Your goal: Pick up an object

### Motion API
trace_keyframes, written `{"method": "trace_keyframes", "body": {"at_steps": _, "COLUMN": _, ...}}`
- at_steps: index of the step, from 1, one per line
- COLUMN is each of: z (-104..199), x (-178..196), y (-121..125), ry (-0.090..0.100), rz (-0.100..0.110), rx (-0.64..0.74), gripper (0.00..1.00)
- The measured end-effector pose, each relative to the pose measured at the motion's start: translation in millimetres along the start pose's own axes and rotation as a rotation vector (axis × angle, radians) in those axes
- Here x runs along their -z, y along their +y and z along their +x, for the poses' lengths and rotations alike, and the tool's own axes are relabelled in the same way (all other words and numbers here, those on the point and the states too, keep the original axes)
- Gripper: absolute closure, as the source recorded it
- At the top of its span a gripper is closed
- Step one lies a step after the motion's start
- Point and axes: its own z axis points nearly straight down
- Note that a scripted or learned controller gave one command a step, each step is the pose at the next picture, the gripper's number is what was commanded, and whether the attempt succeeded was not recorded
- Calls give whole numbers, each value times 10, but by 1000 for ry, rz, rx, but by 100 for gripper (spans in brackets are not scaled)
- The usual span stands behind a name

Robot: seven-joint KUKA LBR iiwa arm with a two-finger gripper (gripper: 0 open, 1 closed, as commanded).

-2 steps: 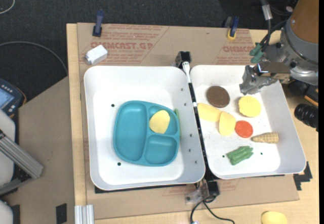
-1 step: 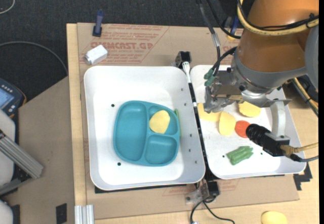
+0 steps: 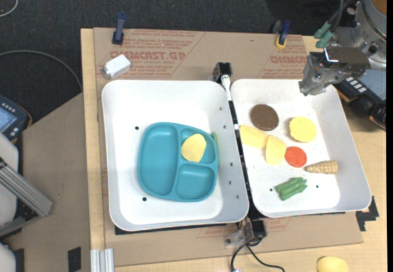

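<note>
The right bin (image 3: 344, 142) serves as the landmark here. It sits on the tabletop (image 3: 184, 56) touching the left bin (image 3: 123, 142) along its left wall.

The gripper (image 3: 313, 85) hangs over the right bin's far rim, toward its far right corner, with nothing visibly between its jaws; whether the jaws are spread or closed cannot be told at this angle.

Inside the right bin, a brown disc (image 3: 264, 116) lies near the far left part of the floor. Just to its right is a round yellow piece (image 3: 302, 129). Nearer the bin's left wall lie two pale yellow wedges (image 3: 263, 142) (touching each other, one behind the other). A small red-orange round piece (image 3: 295, 156) sits just beside the nearer wedge, at about the bin's middle. A tan cone-shaped piece (image 3: 323, 167) lies on its side toward the right wall. A green pod-like piece (image 3: 290, 188) lies closest to the near rim.

Left of the right bin, the left bin holds a teal divided plate (image 3: 166, 163), and a yellow piece (image 3: 193, 148) rests in the plate's compartment nearest the right bin.
</note>
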Motion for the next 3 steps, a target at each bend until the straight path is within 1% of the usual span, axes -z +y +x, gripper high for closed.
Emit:
{"method": "trace_keyframes", "body": {"at_steps": 1, "z": 25, "x": 35, "y": 3, "ry": -1, "rz": 10, "rx": 3, "gripper": 100}}
{"method": "trace_keyframes", "body": {"at_steps": 2, "z": 876, "x": 626, "y": 2, "ry": 3, "rz": 7, "rx": 11, "gripper": 100}}
{"method": "trace_keyframes", "body": {"at_steps": 3, "z": 66, "x": -342, "y": -19, "ry": -2, "rz": 25, "rx": -7, "gripper": 100}}
